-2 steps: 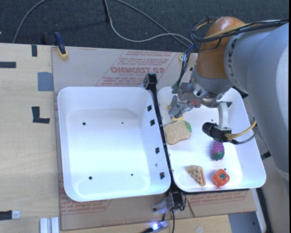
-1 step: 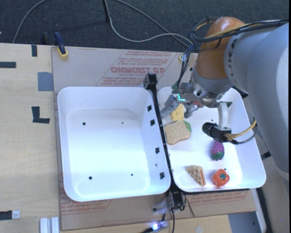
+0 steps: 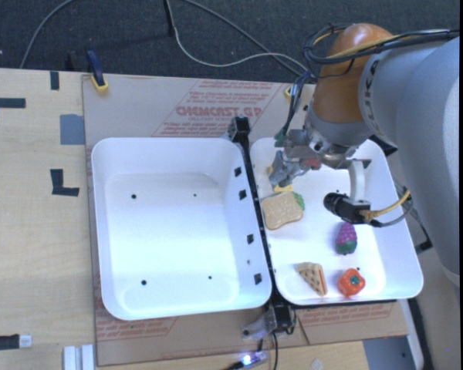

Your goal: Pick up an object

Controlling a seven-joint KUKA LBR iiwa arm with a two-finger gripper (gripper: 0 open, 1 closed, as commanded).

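Worktop: pale wooden worktop (image 3: 31, 230) with a brown cardboard sheet (image 3: 208, 106) under two shallow white bins; dark carpet lies beyond the far edge.
Left bin: white plastic bin (image 3: 108, 160), nearer the view's left, with a few dark dots on its floor.
Right bin: white plastic bin (image 3: 397, 272) touching the left one along a black divider strip.
Arm: grey arm with an orange band (image 3: 351, 72) reaching in from the right, bent down over the right bin's far left corner.
Claw: metal claw (image 3: 284, 172) pointing down just above the sandwich toy; whether its fingers are spread or pressed together cannot be told.
Sandwich: tan bread-slice sandwich toy with a green edge (image 3: 282, 210), in the right bin near the divider.
Other toys: purple grape bunch (image 3: 346, 238), tan wedge-shaped slice (image 3: 312, 277), red-orange round toy with a green top (image 3: 352, 282), all in the right bin.
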